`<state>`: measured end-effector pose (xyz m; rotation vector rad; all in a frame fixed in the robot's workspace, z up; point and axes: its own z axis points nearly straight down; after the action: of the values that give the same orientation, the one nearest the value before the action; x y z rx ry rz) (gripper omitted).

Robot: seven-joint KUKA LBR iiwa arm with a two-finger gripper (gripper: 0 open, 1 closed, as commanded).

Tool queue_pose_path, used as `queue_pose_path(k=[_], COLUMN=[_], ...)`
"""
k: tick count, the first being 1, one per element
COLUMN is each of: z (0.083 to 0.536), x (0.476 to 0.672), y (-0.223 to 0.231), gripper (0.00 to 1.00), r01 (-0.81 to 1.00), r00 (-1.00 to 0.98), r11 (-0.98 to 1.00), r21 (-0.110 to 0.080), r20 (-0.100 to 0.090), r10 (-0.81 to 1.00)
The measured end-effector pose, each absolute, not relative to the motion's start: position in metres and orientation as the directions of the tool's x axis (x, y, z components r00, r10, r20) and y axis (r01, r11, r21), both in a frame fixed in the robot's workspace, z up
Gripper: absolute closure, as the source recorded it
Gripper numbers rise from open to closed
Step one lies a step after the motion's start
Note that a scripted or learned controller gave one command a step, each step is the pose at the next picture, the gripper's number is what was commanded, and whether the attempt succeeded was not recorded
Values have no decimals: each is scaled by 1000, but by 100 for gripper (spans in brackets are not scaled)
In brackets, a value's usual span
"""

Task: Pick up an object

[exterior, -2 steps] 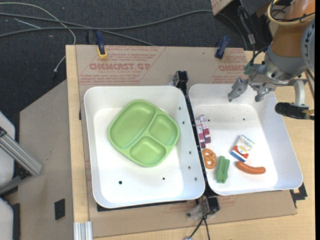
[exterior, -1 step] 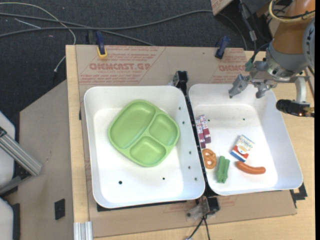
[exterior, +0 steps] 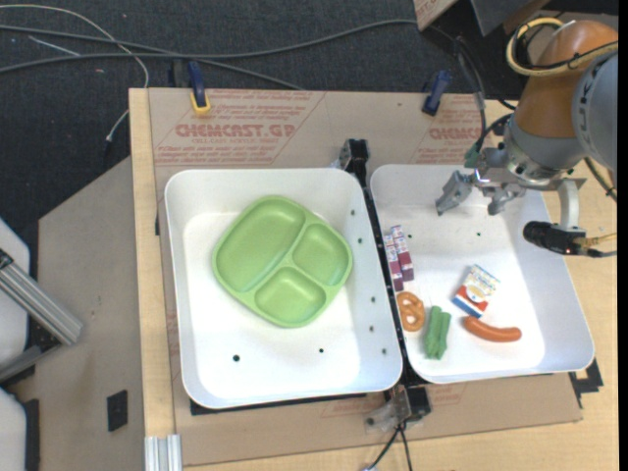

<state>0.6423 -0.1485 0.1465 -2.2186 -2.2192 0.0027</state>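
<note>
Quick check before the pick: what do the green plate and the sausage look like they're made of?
Green plate: probably moulded plastic, with an even colour, a soft sheen and rounded compartment ridges. Sausage: likely a plastic or rubber toy, smooth, uniformly orange-red and slightly glossy. The view is too coarse to tell which.

The arm (exterior: pixel 564 77) enters from the upper right of the camera view, its orange band uppermost and the grey wrist below it, bent downward and to the left; the gripper (exterior: pixel 476 196) hangs at the wrist's lower end, pointing down; its two grey fingers (exterior: pixel 453 194) stand spread, the jaws apart with a clear gap and nothing between them.
</note>
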Motion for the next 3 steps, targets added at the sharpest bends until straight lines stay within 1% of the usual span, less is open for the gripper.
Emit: queue_pose_path(k=[1, 2, 3], z=[104, 85, 97], x=[641, 641, 642], y=[-144, -143, -143], gripper=[0, 0, 100], r01=[1000, 1000, 1000], r00=[-1, -2, -2], r11=[1, 2, 2], r21=[-4, -4, 0], r20=[1, 1, 1], r10=[1000, 1000, 1000])
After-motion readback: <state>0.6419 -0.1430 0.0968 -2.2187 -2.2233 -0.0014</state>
